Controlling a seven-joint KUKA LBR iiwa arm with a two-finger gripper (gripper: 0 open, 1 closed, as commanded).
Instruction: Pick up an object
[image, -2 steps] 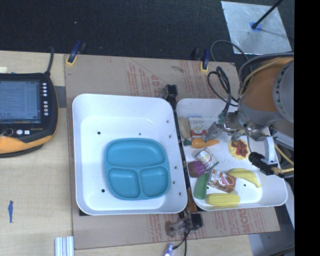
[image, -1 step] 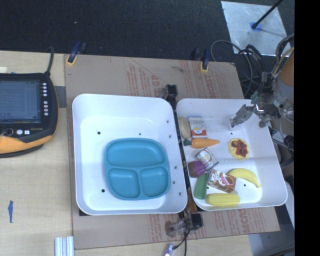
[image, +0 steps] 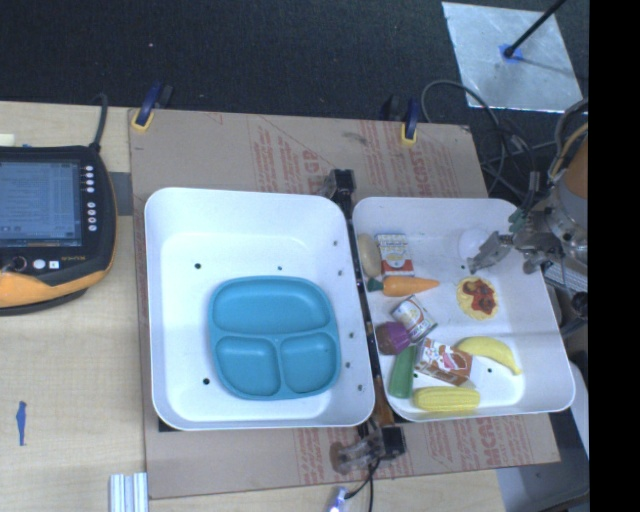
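A teach pendant (image: 45, 225) is seen at the far left of the table (image: 60, 400). In the left bin (image: 170, 300) a blue divided plate (image: 273, 335) lies flat. The right bin (image: 545, 390) carries the candidates: a carrot (image: 408, 285), a small carton (image: 395, 252), a corn cob (image: 446, 399), a banana (image: 490, 352) and a pizza slice (image: 478, 297). The claw (image: 490, 252) is held over the bin's upper right, near the pizza slice, fingers spread and nothing gripped. The approach step is judged in hand; a descent onto one object, then a closing, is called for.
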